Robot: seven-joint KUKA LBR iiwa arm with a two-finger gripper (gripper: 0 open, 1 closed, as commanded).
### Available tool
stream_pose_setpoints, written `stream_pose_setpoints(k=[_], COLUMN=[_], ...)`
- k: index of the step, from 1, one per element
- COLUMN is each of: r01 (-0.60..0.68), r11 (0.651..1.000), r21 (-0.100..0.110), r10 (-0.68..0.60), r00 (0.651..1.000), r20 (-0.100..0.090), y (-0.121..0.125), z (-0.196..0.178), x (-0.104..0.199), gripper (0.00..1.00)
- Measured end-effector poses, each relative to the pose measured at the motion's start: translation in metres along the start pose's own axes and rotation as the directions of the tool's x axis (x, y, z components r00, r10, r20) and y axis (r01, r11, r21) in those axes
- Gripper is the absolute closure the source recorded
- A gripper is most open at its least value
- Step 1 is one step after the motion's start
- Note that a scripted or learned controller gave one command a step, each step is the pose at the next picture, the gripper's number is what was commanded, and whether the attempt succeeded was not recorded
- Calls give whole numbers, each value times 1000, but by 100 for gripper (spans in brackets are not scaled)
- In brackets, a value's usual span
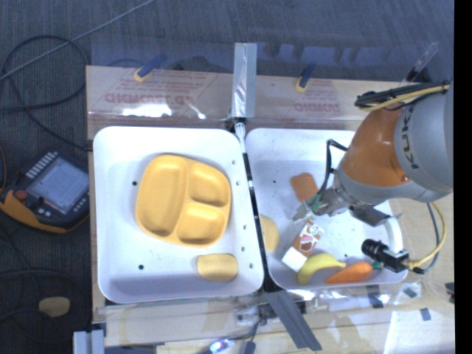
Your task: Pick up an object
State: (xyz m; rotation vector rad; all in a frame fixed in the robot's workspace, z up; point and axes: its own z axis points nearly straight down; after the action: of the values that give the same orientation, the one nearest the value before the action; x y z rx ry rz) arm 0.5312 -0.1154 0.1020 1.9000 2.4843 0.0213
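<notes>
In the right bin [369,142] my gripper [315,205] hangs low at the end of the grey and orange arm. A brown flat piece [302,184] lies just above and left of it. A small red and white carton [307,237] stands just below it. Near the bin's front wall are a yellow banana [318,266] and an orange carrot [350,273], lying side by side. A pale yellow round thing [270,234] rests against the bin's left wall. The camera view does not let me see anything held in the gripper.
The left bin [110,234] holds a yellow divided plate [184,198] and a yellow oval lump [217,266] near its front. A black connector with a yellow cable [383,253] hangs off the arm over the right bin's front right. A handheld control pendant [46,190] lies on the floor at left.
</notes>
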Motion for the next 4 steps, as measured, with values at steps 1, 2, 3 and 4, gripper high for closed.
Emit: stream_pose_setpoints(k=[1, 2, 3, 4], r01=[0, 292, 17, 19], r11=[1000, 956, 1000, 1000], r21=[3, 7, 11, 12], r10=[0, -292, -18, -19], r00=[1000, 956, 1000, 1000], r20=[-1, -2, 4, 8], y=[-1, -8, 91, 92], z=[2, 11, 15, 4], x=[0, -17, -65, -65], gripper=[0, 0, 0, 100])
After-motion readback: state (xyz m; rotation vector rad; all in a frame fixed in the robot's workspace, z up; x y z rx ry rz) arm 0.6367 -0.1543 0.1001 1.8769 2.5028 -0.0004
